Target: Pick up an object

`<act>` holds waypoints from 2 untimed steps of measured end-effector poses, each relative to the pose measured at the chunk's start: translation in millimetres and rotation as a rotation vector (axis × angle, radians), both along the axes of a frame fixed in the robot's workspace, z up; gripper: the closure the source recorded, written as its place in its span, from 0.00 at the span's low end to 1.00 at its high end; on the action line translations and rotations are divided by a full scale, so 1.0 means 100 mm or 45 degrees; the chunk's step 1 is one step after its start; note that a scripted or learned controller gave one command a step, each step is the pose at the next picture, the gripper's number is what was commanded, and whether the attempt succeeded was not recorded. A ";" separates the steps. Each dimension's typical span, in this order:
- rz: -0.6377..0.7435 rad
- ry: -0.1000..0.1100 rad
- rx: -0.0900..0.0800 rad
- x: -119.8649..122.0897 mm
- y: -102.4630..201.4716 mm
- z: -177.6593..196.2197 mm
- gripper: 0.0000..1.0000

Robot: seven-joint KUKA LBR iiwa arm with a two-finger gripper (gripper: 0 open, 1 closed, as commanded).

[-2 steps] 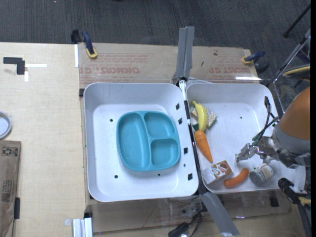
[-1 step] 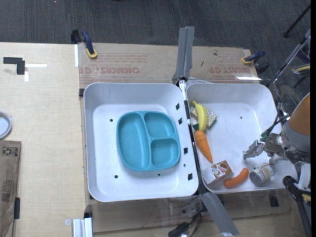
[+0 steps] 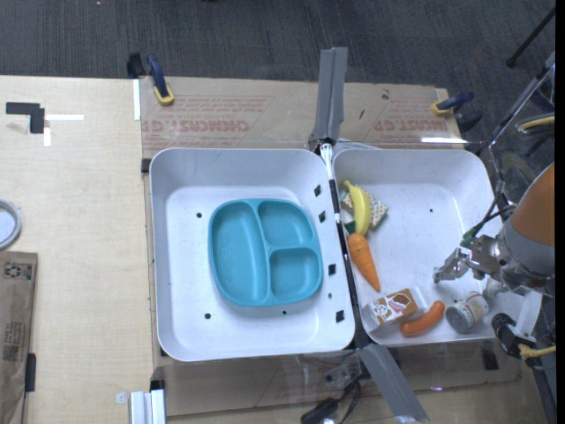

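Note:
The right bin (image 3: 419, 219) holds a yellow banana (image 3: 357, 206) at its left wall, with an orange carrot (image 3: 364, 261) just below it. Along the front edge lie a small brown and white carton (image 3: 393, 307), an orange-red sausage (image 3: 422, 319) and a grey can (image 3: 466, 314) on its side. My gripper (image 3: 452, 268) hangs over the right part of this bin, above and slightly left of the can, apart from the sausage. I see nothing held in it.
The left bin (image 3: 163, 237) holds a teal divided plate (image 3: 265, 253). A grey divider post (image 3: 331, 95) stands between the bins at the back. Blue and yellow clamps (image 3: 157, 78) grip the bench's cardboard. A tape roll (image 3: 7, 226) lies at far left.

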State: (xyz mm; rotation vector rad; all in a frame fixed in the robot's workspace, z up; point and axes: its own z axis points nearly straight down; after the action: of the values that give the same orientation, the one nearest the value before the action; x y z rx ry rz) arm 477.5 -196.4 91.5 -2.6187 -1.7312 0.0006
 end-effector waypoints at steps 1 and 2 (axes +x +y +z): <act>0.004 0.003 0.000 0.00 0.00 0.08 1.00; -0.647 0.006 -0.004 0.10 0.09 -0.01 1.00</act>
State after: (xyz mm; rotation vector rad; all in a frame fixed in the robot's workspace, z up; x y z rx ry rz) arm 487.7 -187.0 90.2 -2.9697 -1.0178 0.0082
